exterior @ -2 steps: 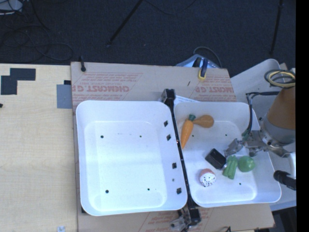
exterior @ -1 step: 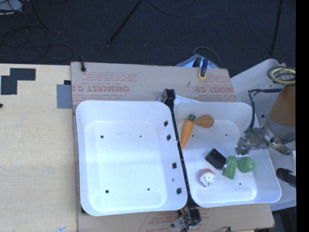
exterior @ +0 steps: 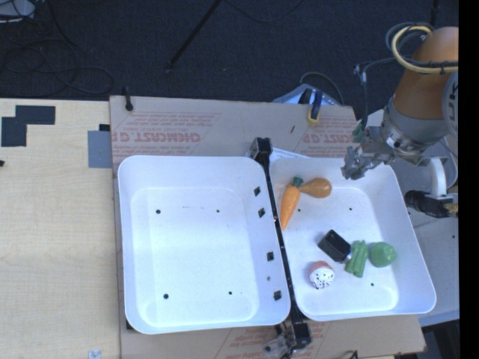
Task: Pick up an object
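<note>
While poised over the right bin (exterior: 419, 275) rim, the end effector (exterior: 353, 167) grasps nothing, its spread unclear.

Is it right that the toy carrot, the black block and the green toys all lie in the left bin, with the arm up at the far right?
Not quite: the bin is wrong. The camera view shows the toy carrot, the black block and the green toys lying in the right bin, not the left bin. The arm is indeed at the far right.
</note>
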Controlling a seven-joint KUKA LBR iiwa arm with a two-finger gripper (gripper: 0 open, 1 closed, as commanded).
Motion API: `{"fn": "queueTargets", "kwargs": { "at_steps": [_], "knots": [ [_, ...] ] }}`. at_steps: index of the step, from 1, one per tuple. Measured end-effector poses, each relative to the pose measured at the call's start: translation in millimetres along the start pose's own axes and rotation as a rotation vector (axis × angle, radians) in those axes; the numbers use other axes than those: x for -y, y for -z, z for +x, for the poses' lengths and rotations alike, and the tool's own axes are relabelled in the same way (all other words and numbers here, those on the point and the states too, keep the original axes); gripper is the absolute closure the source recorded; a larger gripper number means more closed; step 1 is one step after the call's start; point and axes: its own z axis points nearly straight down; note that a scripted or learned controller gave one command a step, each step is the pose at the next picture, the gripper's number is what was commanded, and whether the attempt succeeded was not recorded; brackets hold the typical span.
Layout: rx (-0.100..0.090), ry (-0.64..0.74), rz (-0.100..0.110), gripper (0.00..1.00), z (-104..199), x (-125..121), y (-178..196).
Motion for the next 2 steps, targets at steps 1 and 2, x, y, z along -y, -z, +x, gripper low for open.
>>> {"fn": "queueTargets", "kwargs": {
  "at_steps": [1, 2],
  "knots": [
    [0.002, -0.008, -0.002, 1.0, -6, 37, 172],
    [-0.002, -0.004, 0.01, 1.0, 76, 63, 233]
  ]
}}
